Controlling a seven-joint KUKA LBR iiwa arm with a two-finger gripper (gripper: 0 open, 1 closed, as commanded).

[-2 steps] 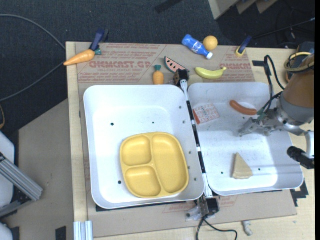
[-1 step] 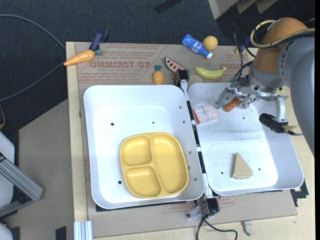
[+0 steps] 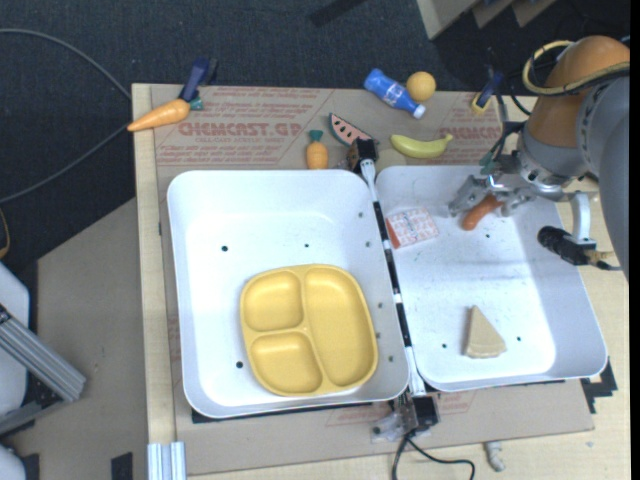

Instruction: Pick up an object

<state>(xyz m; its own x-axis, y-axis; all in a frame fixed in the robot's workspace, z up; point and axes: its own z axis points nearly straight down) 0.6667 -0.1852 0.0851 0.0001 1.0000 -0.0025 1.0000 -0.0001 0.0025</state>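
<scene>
One yellow tray (image 3: 308,340), one wedge (image 3: 483,334), one card (image 3: 411,228); gripper (image 3: 483,205) pinching one orange piece (image 3: 477,214).

Small orange-red piece (image 3: 478,214) between tool (image 3: 482,200) fingers, right bin

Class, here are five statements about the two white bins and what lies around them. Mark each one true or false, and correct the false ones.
1. A yellow divided plate lies in the left bin. True.
2. The tan wedge lies in the left bin. False: it lies in the right bin, near its front.
3. The banana lies inside the right bin. False: it lies on the cardboard behind the bins.
4. The tool is over the back part of the right bin, with a small orange-red object at its tip. True.
5. The toy carrot lies beside the wedge. False: it lies at the back left corner of the cardboard, outside both bins.
</scene>
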